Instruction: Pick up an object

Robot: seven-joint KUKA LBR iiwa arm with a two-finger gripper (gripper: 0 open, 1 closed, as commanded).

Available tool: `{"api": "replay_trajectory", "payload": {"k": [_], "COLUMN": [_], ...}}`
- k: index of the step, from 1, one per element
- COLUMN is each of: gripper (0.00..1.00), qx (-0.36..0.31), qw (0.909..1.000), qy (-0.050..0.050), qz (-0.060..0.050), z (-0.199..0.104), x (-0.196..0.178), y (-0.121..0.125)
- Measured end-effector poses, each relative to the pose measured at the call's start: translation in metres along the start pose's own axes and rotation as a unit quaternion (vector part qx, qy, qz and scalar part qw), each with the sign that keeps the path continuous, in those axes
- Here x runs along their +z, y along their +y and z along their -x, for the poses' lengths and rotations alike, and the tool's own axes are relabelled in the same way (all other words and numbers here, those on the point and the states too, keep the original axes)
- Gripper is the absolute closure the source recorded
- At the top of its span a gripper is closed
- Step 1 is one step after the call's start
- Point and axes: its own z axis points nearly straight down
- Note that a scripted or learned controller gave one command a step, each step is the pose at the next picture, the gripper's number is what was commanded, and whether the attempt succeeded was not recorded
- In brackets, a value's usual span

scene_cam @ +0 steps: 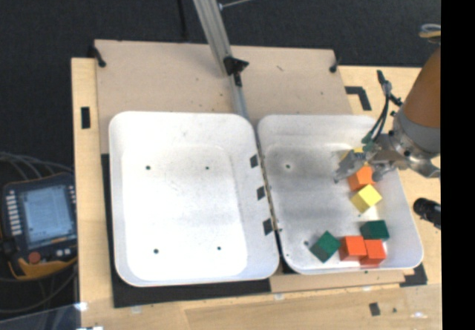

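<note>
Nearest my camera, along the front wall of the right-hand shallow white bin (293, 262), I see a cluster of small blocks: a dark green cube (323, 246) tilted on the bin floor, two orange cubes (353, 247) (374, 251) touching each other just beside it, and another dark green cube (375, 230) sitting right behind the orange pair. Further back in the same bin lies a yellow cube (365, 198), and touching its far edge is a third orange cube (363, 177). My end effector (365, 164) hangs directly over that orange cube, its grey metal parts spread around the block's top; I cannot tell from this slant whether it is spread apart or clamped. Left of all this, the other shallow white bin (126, 173) sits on the light wooden table (87, 195), touching its neighbour.
</note>
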Motion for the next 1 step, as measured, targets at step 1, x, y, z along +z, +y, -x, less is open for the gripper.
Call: {"api": "replay_trajectory", "payload": {"k": [1], "gripper": [0.0], "qx": [0.001], "qw": [1.0], "qy": [0.0], "qz": [0.0], "z": [-0.0025], "x": [0.043], "y": [0.0017]}}
